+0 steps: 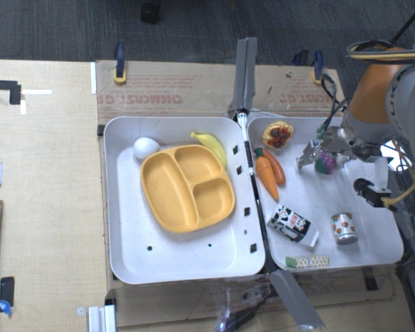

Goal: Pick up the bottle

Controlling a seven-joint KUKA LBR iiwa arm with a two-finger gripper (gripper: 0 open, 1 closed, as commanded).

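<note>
A black-and-white cow-print bottle (289,223) lies on its side in the right bin (373,254), near that bin's front left. My gripper (319,159) is low over the back middle of the same bin, well behind and to the right of the bottle. A small purple and green thing (324,164) sits right at the gripper's tip, partly covered by it. Whether it is held I cannot tell. The grey arm with its orange band (371,92) comes in from the right.
In the right bin are two carrots (270,171), a small pastry-like toy (277,135), a short can (343,228) and a flat strip (308,261). The left bin (124,241) holds a yellow divided plate (187,187), a banana (212,146) and a white egg (146,146).
</note>
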